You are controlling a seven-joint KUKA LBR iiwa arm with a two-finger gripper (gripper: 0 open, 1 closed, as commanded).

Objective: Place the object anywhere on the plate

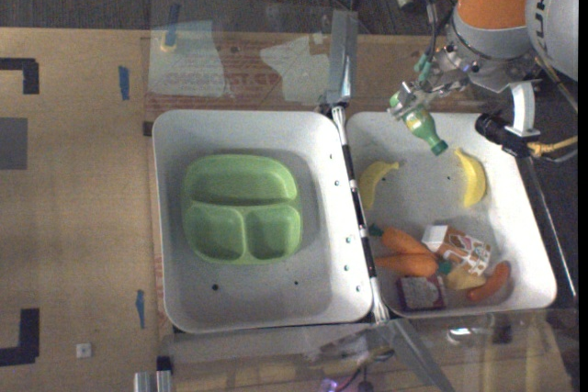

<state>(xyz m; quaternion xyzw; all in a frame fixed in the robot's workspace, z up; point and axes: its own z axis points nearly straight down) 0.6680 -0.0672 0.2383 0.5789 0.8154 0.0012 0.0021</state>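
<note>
Item: small green bottle (422,125), toy plastic, likely light, rigid, slick; best taken at the body. Location: pinched in the gripper (411,106) above the right bin (537,243). Destination: green divided plate (242,207), left bin.

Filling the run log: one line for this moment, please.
gripper: shut on green bottle | over right bin | green plate: in left bin

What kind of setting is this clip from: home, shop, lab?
Most likely a robotics lab bench. Two white bins sit on a taped board, the right one with toy food such as a banana and carrots; cables trail across carpet behind.
</note>
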